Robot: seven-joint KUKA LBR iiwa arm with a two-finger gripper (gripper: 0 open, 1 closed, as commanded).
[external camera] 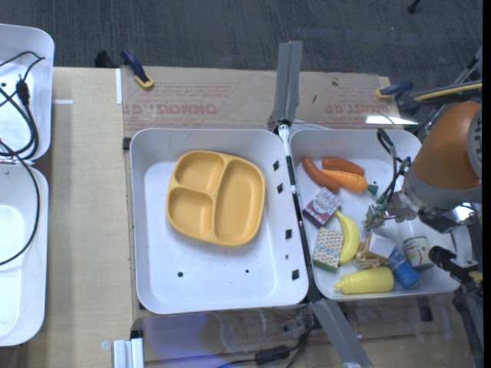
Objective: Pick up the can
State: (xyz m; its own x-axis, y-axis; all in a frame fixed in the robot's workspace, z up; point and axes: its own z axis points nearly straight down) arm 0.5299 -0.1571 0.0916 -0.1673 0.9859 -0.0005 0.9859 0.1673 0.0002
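Can (415, 252) lies at the right bin's (349, 139) lower right, partly hidden by arm hardware, label unreadable. Blue object (403, 271) touches it; yellow bottle (364, 281) just left. Arm (453, 148) reaches in from right, wrist angled down. Pincer (375, 219) hangs beside banana (349, 236), left of can; open or closed—cannot tell.

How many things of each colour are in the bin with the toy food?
Orange: 2, the carrots
Yellow: 2, the banana and the squeeze bottle
Blue: 1, a small blue thing
Silvery: 1, the can
Printed packets: 2, the purple packet and the chequered packet
Total: 8 that I can tell apart
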